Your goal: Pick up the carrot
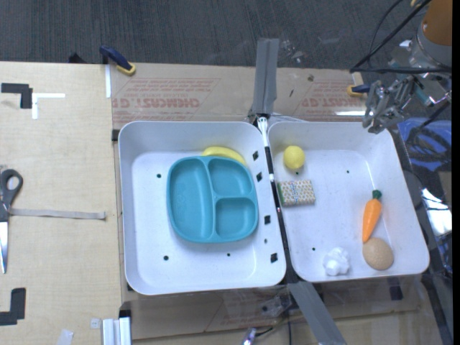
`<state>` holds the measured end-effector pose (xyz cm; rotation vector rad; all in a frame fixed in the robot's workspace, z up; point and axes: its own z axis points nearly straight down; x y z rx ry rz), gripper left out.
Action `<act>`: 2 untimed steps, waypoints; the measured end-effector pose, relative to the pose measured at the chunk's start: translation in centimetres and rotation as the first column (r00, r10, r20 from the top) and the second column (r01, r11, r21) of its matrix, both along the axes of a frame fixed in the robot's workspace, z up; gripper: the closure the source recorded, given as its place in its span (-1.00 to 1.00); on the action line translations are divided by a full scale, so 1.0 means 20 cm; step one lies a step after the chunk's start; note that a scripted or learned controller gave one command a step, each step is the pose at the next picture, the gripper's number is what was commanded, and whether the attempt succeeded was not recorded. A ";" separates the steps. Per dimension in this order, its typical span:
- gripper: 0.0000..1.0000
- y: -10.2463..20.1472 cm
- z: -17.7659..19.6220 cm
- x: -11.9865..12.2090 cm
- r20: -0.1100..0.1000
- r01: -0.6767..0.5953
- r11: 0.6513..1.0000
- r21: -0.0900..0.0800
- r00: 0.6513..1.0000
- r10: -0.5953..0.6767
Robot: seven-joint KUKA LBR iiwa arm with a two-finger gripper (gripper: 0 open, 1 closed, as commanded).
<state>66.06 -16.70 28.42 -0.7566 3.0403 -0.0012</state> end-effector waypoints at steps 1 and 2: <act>1.00 0.10 -0.19 -0.38 -0.005 -0.033 0.999 0.001 0.999 0.033; 1.00 0.27 -0.39 -0.64 -0.006 -0.541 0.841 0.000 0.841 0.541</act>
